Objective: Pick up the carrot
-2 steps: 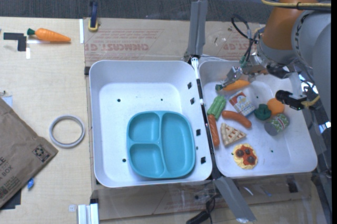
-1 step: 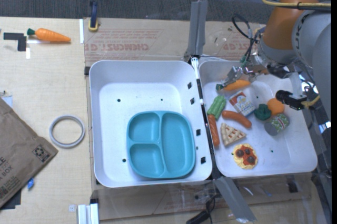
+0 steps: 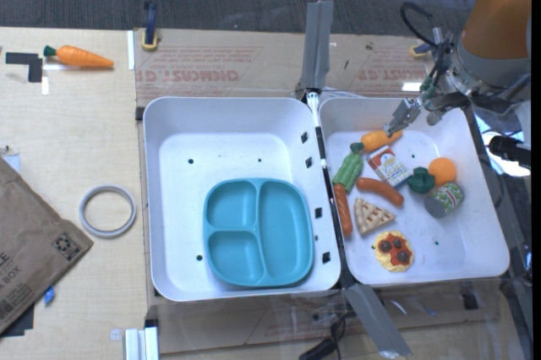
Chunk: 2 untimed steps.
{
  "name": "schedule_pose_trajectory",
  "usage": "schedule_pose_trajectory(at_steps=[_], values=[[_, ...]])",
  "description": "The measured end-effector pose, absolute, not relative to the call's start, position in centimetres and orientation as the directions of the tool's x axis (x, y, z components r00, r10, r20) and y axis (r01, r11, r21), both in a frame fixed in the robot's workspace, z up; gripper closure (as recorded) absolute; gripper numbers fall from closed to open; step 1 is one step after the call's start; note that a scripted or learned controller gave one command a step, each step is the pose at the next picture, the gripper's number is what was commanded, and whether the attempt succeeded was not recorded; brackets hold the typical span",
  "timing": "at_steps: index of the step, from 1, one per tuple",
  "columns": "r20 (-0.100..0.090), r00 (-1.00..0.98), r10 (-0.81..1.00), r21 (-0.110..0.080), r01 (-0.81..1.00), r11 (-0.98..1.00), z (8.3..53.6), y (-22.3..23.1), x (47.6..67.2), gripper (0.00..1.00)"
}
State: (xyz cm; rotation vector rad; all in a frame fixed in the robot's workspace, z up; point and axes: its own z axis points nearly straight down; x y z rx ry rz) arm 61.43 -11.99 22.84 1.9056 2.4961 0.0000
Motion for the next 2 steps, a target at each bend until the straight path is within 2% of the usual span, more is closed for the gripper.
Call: schedule_pose_trajectory(at_steps=[1,2], values=[[-0.002,-0.252,0.968,0.000,0.968,0.252,10.06,-13.67,65.87,0.00],[0.008,-0.248,0.969,-0.028,0.968,0.248,10.54,-13.94,65.20,1.00]])
